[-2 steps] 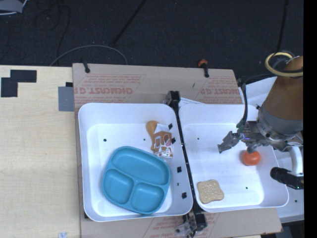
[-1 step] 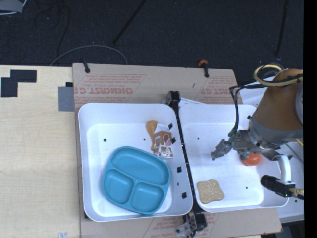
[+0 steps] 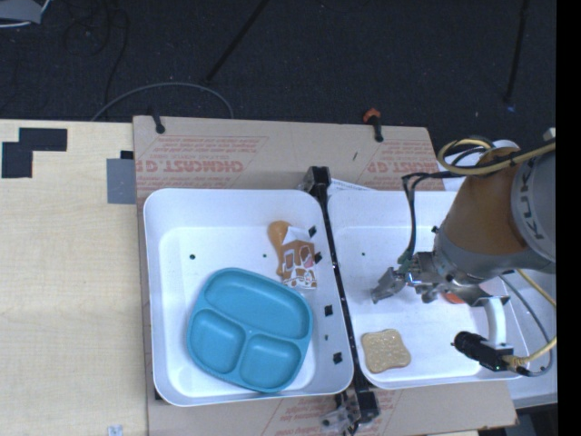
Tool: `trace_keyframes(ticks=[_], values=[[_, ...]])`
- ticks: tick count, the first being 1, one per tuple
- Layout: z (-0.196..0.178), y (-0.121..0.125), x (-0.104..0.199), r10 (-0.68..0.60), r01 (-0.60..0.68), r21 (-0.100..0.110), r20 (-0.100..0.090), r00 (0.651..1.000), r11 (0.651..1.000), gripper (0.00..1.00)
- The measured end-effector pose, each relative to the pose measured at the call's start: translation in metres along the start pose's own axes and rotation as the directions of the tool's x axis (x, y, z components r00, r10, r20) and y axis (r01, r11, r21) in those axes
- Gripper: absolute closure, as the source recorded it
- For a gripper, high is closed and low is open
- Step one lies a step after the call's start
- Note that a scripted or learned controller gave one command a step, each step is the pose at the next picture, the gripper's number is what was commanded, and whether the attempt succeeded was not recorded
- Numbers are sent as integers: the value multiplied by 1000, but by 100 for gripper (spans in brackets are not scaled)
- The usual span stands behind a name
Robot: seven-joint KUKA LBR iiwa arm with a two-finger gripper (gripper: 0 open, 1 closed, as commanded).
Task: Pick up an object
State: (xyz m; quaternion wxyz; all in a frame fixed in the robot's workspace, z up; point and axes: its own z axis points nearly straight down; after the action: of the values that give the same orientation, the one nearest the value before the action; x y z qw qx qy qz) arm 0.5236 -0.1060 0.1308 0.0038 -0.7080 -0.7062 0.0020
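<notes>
The cracker (image 3: 386, 351) lies in the right bin (image 3: 363, 234), at six o'clock of the jaws (image 3: 388, 286); their spread cannot be told. They should be centred above it before descent.

arm (image 3: 495, 221) reaching from right | wrist bent down | jaws low

Both bins (image 3: 163, 243) are plain white. The divided plate (image 3: 250, 330) is a flat sky blue. The packet (image 3: 298, 263) shows brown and white print beside an orange scrap (image 3: 278, 234). The toast (image 3: 385, 351) is pale tan, speckled. The arm (image 3: 495, 216) is grey over an orange band.
</notes>
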Motion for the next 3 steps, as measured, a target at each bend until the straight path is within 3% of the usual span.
trace_keyframes(ticks=[1, 3], values=[[-13, 0, -2, 6, -6, -2, 1, 1000, 1000, 100], [-114, -5, 4, -3, 3, -10, 3, 1000, 1000, 100]])
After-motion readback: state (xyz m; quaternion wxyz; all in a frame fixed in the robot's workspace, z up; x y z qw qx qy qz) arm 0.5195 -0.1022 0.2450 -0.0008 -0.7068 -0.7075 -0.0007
